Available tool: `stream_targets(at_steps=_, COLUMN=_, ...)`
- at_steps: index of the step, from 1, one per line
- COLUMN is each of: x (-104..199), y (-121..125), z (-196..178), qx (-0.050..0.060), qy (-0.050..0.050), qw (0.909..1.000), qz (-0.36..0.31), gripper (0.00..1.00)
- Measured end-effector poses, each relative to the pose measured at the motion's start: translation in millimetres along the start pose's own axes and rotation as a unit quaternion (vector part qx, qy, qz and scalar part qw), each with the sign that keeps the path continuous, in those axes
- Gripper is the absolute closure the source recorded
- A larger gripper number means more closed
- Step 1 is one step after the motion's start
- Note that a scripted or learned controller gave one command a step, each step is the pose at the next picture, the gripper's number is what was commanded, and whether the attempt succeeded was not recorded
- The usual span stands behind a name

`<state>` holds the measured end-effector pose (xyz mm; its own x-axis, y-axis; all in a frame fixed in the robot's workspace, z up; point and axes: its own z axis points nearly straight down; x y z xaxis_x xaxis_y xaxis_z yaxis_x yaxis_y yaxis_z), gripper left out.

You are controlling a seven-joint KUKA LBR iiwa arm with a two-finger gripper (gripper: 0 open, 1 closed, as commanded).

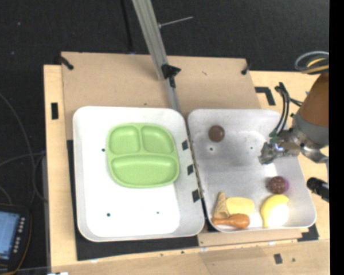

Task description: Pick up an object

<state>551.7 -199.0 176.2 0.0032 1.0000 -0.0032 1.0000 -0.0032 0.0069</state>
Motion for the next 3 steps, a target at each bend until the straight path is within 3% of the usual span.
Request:
stream_targets(at_steps=2, x=6.6, y=2.2, z=-93.1, qx=-0.001, qy=0.0, qw=1.0, qz=-0.003, gripper=1.0)
stream_targets(at_steps=3, x=58.7, y=12.2, z=-81.8, qx=0.002, qy=0.001, qw=1.0, qz=-0.005, gripper=1.0)
